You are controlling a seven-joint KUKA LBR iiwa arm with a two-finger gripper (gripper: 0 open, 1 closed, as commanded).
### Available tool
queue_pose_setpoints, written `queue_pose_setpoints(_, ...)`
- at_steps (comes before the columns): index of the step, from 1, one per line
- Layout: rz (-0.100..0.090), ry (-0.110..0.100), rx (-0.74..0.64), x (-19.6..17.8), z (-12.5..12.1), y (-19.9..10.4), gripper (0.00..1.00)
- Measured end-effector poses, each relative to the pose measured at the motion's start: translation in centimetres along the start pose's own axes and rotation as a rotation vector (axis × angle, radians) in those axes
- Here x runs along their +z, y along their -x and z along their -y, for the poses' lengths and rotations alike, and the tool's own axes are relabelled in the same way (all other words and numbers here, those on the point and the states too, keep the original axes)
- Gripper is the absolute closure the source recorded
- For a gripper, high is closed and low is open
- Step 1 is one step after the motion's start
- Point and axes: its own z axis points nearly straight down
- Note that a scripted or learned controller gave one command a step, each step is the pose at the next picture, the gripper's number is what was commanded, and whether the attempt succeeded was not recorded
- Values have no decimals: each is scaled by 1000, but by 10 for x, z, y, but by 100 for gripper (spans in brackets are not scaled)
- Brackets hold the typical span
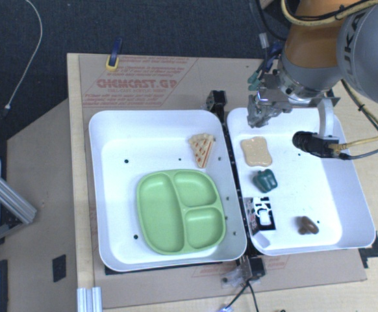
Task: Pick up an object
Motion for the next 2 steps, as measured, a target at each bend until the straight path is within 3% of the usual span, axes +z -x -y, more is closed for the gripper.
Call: queue_pose_setpoints(2, 0, 2, 1, 16, -33, -92, 100)
